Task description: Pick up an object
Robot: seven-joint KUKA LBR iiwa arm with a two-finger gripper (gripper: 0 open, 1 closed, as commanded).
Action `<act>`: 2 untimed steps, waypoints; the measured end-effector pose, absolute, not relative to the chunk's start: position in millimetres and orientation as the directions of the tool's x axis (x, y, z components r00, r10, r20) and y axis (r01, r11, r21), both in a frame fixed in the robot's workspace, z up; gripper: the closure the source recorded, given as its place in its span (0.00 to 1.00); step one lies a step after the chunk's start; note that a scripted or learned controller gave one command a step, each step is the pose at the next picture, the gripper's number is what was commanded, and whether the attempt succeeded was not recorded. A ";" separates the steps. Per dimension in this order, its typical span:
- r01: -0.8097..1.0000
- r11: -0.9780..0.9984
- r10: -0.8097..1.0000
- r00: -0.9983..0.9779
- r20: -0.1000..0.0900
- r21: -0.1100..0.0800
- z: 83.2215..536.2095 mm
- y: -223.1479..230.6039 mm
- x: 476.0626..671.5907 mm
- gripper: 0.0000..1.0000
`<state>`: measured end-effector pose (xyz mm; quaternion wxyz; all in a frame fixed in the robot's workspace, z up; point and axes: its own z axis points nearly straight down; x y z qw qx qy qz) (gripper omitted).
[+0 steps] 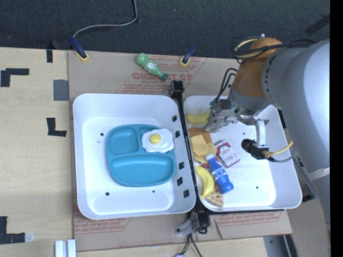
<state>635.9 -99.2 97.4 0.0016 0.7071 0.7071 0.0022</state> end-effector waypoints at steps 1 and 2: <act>1.000 0.000 1.000 0.000 0.001 0.005 97.4 -99.2 635.8 0.00; 1.000 0.000 1.000 0.000 -0.001 0.003 86.2 -96.8 632.0 0.00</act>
